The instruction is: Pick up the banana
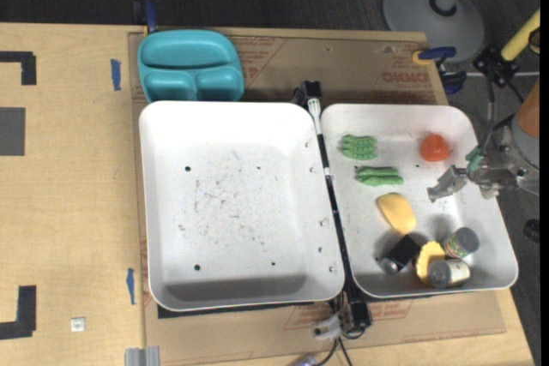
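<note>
Banana (pixel 396 211): lies free at the middle of the right bin (pixel 493 223). Gripper (pixel 448 183): just right of the banana, above it, holding nothing; finger state cannot be told. Best approach: descend straight down on the banana's midsection. Obstacles: black object (pixel 400 254) and cans (pixel 461 243) below the banana; green toys (pixel 378 176) above it.

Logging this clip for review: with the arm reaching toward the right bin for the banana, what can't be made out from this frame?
- Gripper: small and blurred in the camera view; whether the jaws are open or shut is unclear.
- Arm: cut off by the right edge.
- Items in the right bin's front corner: black object, yellow piece and cans overlap; too small to identify.
- Banana: one end hidden behind the black object.
</note>
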`<act>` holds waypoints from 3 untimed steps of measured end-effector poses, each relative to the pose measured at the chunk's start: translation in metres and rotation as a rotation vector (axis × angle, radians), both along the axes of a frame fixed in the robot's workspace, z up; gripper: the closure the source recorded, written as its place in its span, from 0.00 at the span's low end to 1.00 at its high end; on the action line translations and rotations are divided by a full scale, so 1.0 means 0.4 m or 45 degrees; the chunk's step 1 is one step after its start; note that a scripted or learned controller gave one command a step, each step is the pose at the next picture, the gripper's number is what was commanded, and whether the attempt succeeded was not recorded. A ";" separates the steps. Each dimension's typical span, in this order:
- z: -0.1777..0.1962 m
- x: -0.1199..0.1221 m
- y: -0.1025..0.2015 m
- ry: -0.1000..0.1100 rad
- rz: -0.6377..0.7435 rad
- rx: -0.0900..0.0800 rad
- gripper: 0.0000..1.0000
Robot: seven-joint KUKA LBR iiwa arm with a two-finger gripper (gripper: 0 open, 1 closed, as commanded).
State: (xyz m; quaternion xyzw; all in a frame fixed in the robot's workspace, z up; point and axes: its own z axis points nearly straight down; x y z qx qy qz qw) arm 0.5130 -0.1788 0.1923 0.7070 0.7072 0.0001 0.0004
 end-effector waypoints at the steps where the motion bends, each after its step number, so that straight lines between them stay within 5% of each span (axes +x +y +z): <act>1: -0.267 -0.076 0.072 -0.001 0.019 0.001 0.00; 2: -0.263 -0.073 0.183 -0.016 0.456 -0.004 0.00; 3: -0.239 -0.075 0.184 -0.013 0.456 -0.002 1.00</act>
